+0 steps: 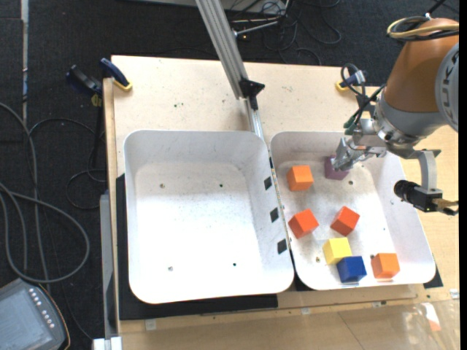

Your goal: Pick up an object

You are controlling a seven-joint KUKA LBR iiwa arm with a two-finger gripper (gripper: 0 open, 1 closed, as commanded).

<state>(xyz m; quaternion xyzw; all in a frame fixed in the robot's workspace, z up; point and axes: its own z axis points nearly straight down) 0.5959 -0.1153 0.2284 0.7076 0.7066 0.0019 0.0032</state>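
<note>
While the end effector (343, 159) sits low in the upper middle of the right bin (408, 228), a purple block (333, 171) lies directly under its tip, at its lower-left edge and seemingly touching it. Whether that block is actually gripped cannot be told, since the tip hides it. Of the other cubes, the nearest orange cube (300, 177) lies just left, apart from the tool.
</note>
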